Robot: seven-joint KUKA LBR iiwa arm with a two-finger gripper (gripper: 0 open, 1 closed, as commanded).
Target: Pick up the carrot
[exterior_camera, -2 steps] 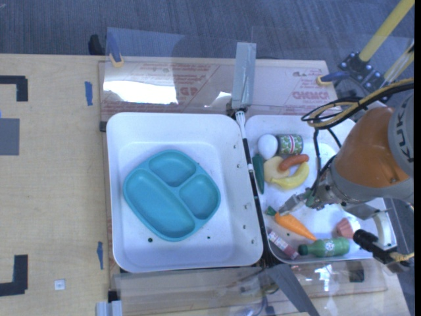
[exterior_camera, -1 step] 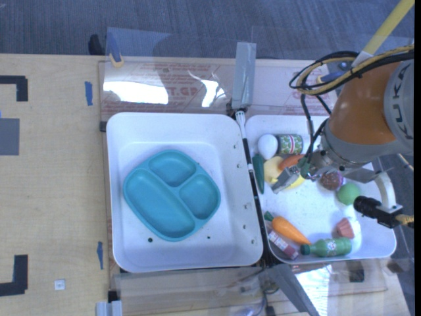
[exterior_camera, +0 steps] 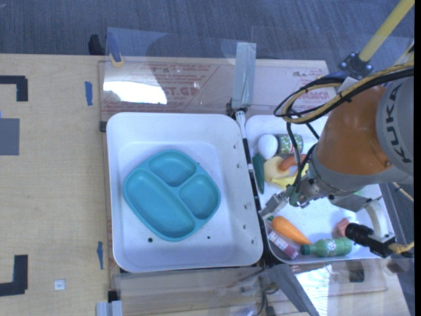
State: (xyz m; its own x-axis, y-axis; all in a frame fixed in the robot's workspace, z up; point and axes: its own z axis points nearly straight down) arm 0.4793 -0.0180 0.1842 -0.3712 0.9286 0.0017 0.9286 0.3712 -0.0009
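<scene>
The carrot is orange and lies flat near the front left of the right bin, pointing toward the lower right. My gripper hangs just above and behind the carrot, over the left part of that bin. Nothing shows as held in it. The grey and orange arm covers much of the right bin's middle and right side.
The left bin holds a blue divided plate. Around the carrot lie a green bottle, a dark red item and a pink item. Farther back are a white egg, a green vegetable and yellow-orange food.
</scene>
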